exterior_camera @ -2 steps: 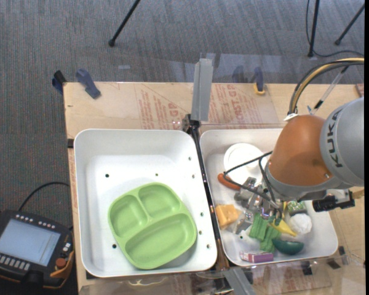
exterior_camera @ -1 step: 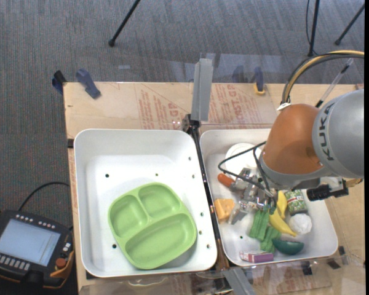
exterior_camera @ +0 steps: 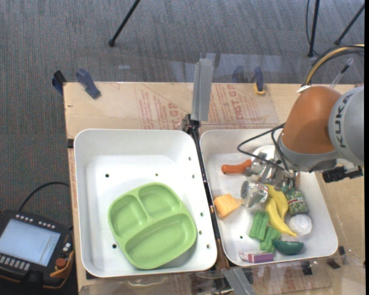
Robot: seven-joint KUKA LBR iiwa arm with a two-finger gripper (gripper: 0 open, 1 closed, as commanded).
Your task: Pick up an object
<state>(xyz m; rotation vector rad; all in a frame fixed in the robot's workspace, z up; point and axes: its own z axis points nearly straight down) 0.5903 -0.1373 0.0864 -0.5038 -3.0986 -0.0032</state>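
The gripper (exterior_camera: 259,192) hangs low in the right bin (exterior_camera: 230,141), just beside the banana (exterior_camera: 278,212). I cannot tell its state. Better to descend straight and close slowly on one object.

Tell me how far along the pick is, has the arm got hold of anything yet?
Done: the gripper is down inside the right bin, among the toys. In hand: nothing I can confirm; it sits over a silver can beside the banana, but no grasp is visible. Left: closing on an object and lifting it. The orange carrot, cheese wedge and the rest lie in the bin.
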